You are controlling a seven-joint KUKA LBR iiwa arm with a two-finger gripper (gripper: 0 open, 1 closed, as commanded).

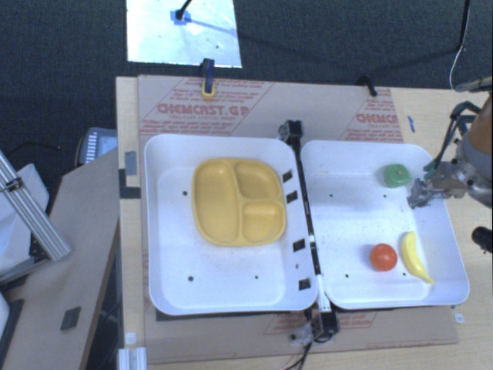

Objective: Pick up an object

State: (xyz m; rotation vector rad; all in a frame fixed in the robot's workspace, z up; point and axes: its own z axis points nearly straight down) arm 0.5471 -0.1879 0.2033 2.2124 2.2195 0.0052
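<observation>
In the right bin (347,230) lie three small objects: a green round piece (397,176) at the back right, a red-orange ball (383,257) near the front, and a yellow banana (414,256) just right of the ball. My gripper (423,192) hangs over the bin's right side, just right of and slightly in front of the green piece, well behind the banana. Nothing shows between its tips.
The left bin (169,276) holds a yellow divided plate (237,202). A black hinge strip (302,222) with clips runs between the two bins. Cardboard lies under both bins. The arm's wrist (474,156) enters from the right edge.
</observation>
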